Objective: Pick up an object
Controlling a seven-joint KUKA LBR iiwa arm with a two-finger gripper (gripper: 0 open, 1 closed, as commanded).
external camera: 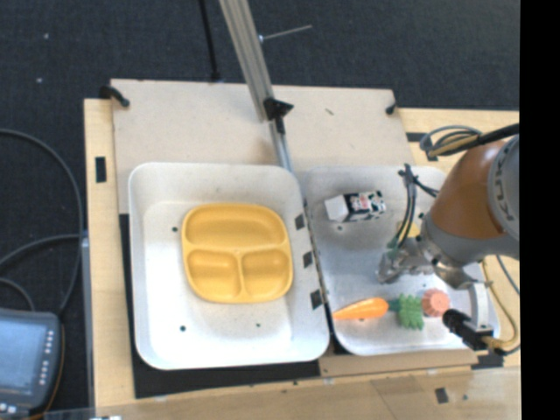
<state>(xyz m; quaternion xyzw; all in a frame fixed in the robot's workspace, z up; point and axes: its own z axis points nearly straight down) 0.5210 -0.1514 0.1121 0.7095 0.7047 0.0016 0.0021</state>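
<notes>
Two white bins sat side by side on a bench. The left bin [157, 322] held a yellow divided tray [236, 252]. In the right bin [350, 243], an orange toy carrot [360, 309] lay near the front edge, with a green leafy piece [409, 311] and a pink item [435, 302] just beyond it, and a small white-and-black object [354, 205] toward the back. The gripper [398, 263] hung above the carrot's leafy end, apart from it. Whether its jaws were spread could not be made out; the wrist blocked them. A descent here risked landing between items, closing on nothing. The pink item's shape was unclear.
</notes>
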